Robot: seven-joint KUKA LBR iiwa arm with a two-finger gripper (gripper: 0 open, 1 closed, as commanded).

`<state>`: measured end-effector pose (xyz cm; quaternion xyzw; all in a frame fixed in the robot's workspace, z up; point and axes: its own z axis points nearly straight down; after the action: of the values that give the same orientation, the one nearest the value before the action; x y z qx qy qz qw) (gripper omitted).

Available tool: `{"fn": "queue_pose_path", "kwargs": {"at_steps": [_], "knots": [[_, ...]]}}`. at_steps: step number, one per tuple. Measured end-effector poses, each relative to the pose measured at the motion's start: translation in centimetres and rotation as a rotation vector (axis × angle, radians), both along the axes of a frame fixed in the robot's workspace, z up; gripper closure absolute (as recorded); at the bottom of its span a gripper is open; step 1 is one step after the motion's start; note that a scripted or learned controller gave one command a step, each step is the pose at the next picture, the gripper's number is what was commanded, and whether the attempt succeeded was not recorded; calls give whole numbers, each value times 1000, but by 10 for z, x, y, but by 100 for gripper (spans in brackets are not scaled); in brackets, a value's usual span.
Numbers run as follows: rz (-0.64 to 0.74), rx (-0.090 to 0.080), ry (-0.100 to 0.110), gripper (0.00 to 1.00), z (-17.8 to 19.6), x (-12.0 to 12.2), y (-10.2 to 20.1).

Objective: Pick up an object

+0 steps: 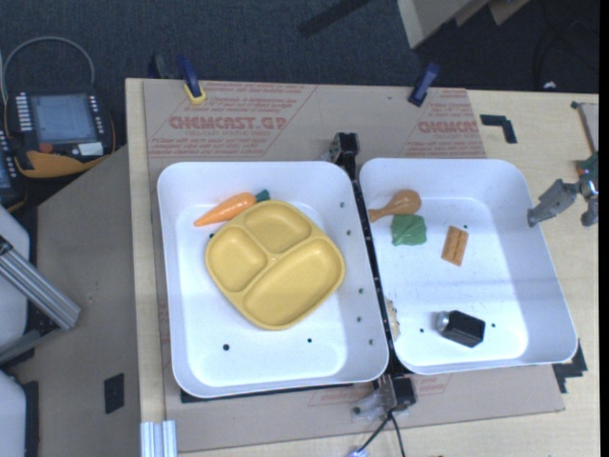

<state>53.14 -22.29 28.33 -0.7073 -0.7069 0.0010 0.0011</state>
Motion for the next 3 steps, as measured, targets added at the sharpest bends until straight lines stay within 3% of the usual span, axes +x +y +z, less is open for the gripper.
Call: {"fn": "queue_pose_path", "kwargs": {"at_steps": [1,3], "knots": [[1,-1,-3,0,1,1,0],[0,3,4,0,-108,-4,7]]}}
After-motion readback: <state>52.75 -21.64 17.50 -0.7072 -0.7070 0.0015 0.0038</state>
